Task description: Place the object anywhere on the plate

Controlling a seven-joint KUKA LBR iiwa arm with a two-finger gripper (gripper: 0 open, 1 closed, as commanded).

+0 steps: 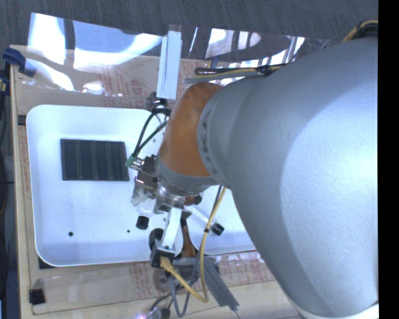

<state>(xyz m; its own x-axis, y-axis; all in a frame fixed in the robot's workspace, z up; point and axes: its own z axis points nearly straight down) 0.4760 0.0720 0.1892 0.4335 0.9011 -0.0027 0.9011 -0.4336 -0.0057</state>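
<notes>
A dark, ribbed rectangular plate (93,159) lies flat in the left white bin (46,178), toward its far left part. My gripper (146,201) hangs over the right edge of this bin, just right of and nearer than the plate, below the orange wrist band (186,131). The wrist and its cabling cover the gripper's tips, and I see nothing that I can tell is held. The bulky grey arm hides the right bin.
Two small dark specks (71,233) (130,230) mark the left bin's near floor. A clear plastic wall (120,45) stands behind the bins. The bench's wooden edge (86,284) runs along the near side.
</notes>
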